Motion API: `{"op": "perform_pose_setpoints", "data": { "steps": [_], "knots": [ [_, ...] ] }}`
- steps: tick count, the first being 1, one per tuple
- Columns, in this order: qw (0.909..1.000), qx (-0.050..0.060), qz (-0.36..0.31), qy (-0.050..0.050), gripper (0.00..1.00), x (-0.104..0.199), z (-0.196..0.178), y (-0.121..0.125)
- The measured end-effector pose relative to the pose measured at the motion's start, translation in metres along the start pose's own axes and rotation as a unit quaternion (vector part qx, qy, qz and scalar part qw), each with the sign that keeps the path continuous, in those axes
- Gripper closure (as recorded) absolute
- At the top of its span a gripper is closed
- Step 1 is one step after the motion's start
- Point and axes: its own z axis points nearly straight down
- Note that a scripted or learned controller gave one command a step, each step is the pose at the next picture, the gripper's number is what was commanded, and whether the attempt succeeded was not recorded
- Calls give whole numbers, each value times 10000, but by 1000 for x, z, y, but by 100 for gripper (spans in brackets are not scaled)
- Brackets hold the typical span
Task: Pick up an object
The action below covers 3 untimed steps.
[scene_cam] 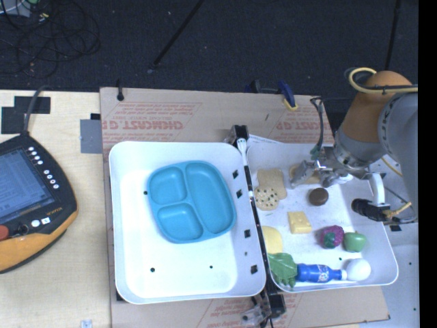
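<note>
Overhead slanted view of two white bins side by side; left bin [130,265] holds a blue divided plate [191,200] w/ three compartments; right bin [382,265] holds the pickable items. Grey arm w/ orange band enters from 3 o'clock; gripper [319,172] sits low at the right bin's 12 o'clock; nothing seen between its parts; can't tell if the claw is wide or narrow. Nearest items: brown round piece [318,197] just beside at its 6 o'clock; tan cracker [269,187] at 9; yellow cheese cube [298,222] further toward 6. Judged: pick not yet done; approach stage only; grasp and lift remain.
</note>
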Motion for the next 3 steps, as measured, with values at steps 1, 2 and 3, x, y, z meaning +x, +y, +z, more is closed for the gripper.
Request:
{"op": "perform_pose_setpoints", "data": {
  "steps": [1, 2, 3],
  "knots": [
    [10000, -26, 29, -80, 0, -27, -1, -27],
    [9999, 55, 48, -89, 0, 14, 1, -4],
    [9999, 43, 62, -98, 0, 19, 1, -5]
  ]
}}
